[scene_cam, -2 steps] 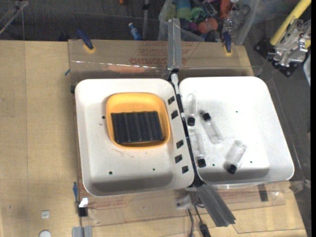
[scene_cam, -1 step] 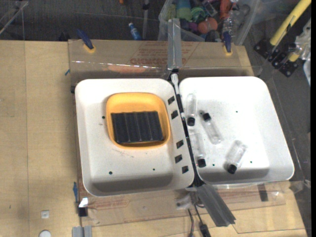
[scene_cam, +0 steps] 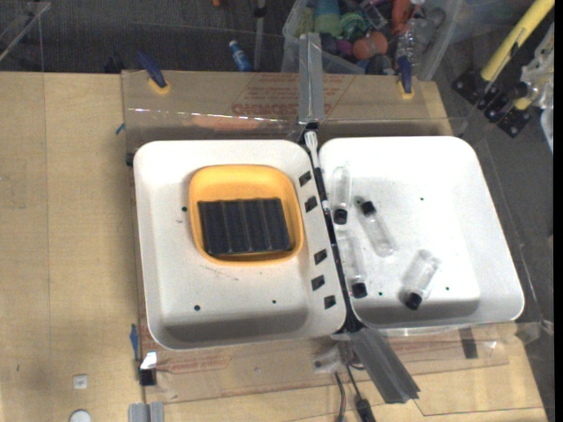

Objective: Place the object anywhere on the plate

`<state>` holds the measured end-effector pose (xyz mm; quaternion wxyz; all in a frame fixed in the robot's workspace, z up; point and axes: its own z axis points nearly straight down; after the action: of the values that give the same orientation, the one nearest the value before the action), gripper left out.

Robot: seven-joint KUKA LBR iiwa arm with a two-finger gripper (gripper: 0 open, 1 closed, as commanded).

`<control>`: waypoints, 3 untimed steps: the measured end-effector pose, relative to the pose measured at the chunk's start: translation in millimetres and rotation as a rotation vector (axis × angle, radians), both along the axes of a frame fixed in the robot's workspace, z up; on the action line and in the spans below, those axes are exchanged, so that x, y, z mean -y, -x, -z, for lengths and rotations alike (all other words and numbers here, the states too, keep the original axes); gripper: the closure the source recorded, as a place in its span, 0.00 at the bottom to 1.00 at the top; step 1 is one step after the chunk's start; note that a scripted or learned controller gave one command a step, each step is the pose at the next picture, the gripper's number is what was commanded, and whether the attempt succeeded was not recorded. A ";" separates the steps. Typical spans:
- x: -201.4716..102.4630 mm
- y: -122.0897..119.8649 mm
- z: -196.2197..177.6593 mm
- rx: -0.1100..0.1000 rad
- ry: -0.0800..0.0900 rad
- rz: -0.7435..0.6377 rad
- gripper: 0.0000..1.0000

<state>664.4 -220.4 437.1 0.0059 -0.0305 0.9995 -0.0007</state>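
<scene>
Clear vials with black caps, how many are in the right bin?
4. One vial lies along the divider at the top, one lower along the divider, one near the middle, one toward the front. Their clear bodies are faint, so another could go unnoticed.

Arm (scene_cam: 538,70): partly cropped, beyond the table's (scene_cam: 70,236) far right corner. Pale grey-white housing at the edge. Black, blocky hardware joined to it on the table side, apparently the pincer (scene_cam: 491,98); detail too small to resolve. Yellow strip (scene_cam: 526,23) running diagonally above. Markings illegible.
</scene>
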 end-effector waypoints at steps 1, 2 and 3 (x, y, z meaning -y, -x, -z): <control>-0.2 -3.8 7.0 -0.003 0.001 -0.277 1.00; -0.1 -4.0 -0.3 0.000 0.005 -0.539 1.00; 0.1 -4.0 0.0 0.000 0.006 -0.738 1.00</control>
<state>668.4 -220.5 437.1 0.0056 -0.3890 0.9212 -0.0015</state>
